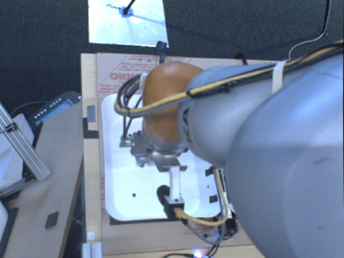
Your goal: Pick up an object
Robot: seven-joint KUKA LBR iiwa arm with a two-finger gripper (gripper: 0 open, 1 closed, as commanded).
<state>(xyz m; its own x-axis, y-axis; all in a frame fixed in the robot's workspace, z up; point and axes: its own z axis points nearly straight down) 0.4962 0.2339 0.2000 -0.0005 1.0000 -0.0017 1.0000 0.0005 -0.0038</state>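
Observation:
The grey arm with its orange band (164, 104) reaches in from the right and covers most of the bench. My gripper (144, 153) hangs over the middle of the left white bin (115, 160), seen from above as a metal block under the band. Nothing shows between or below it. A tiny dark speck (134, 194) lies on the bin floor near the front, left of the gripper. The right bin is hidden behind the arm.
The bins rest on a cardboard sheet (115, 71) on a wooden bench. A white sheet (126, 15) lies beyond the bench at the back. A metal rail (24, 149) and a grey device (56, 107) stand to the left.

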